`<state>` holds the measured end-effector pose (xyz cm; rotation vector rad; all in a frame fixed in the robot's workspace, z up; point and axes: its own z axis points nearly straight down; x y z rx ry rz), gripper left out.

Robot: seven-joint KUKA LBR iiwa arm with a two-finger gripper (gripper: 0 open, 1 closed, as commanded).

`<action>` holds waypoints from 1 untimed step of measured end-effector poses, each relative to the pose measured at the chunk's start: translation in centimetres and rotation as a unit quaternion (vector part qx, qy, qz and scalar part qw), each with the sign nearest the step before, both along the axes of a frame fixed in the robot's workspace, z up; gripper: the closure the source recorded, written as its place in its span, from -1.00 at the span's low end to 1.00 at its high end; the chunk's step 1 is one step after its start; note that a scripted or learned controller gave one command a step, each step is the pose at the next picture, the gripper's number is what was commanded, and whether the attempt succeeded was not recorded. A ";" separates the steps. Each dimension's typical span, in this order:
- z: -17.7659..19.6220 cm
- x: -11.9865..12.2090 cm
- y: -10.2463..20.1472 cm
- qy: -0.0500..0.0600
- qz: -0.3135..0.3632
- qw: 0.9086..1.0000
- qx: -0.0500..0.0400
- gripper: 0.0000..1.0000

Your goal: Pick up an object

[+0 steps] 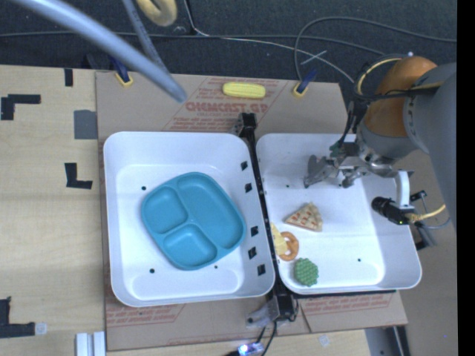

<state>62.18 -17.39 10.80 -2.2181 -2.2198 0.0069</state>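
In the right bin [386, 273] lie a triangular pizza-slice toy [305, 217], a small pretzel-like ring [286, 246] against the left wall, and a green bumpy ball [305, 271] near the front. My gripper [318, 173] hangs over the back half of this bin, pointing left, above and behind the pizza slice. Its dark fingers [313, 170] look close together, and nothing shows between them.
The left bin [119, 162] holds a blue divided tray [193, 219]. A yellow banana-like toy [243, 90] lies on the cardboard behind the bins. Clamps and cables run along the back. The arm's orange band [397, 95] is at right.
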 end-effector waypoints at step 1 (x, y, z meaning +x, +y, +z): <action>-2.4 0.0 0.1 -0.003 0.001 1.000 -0.001 -1.00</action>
